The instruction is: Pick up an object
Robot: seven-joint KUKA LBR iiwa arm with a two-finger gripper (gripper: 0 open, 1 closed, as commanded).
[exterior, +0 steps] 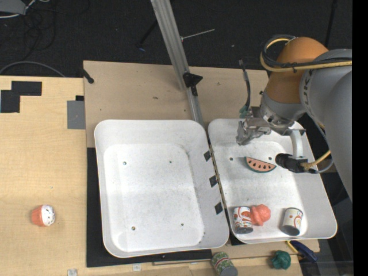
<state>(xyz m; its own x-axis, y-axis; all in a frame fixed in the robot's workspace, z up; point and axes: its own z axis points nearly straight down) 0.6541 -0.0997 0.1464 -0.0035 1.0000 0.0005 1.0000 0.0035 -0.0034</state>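
One gripper (248, 135) is hovering over the right bin (322, 211), its grip state impossible to tell. Just below it, a watermelon slice (260, 164) is lying flat, seemingly the target, being the nearest object.

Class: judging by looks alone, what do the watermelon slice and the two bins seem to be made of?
Watermelon slice: probably moulded plastic or foam, matte, with flat painted red and dark seeds. Left bin and right bin: likely thin formed plastic, white, faintly speckled, with rounded corners and a soft sheen.

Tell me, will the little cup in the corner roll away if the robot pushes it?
Probably. The cup lies on its side in the right bin, so a nudge could roll it. It looks small and light, likely stiff.
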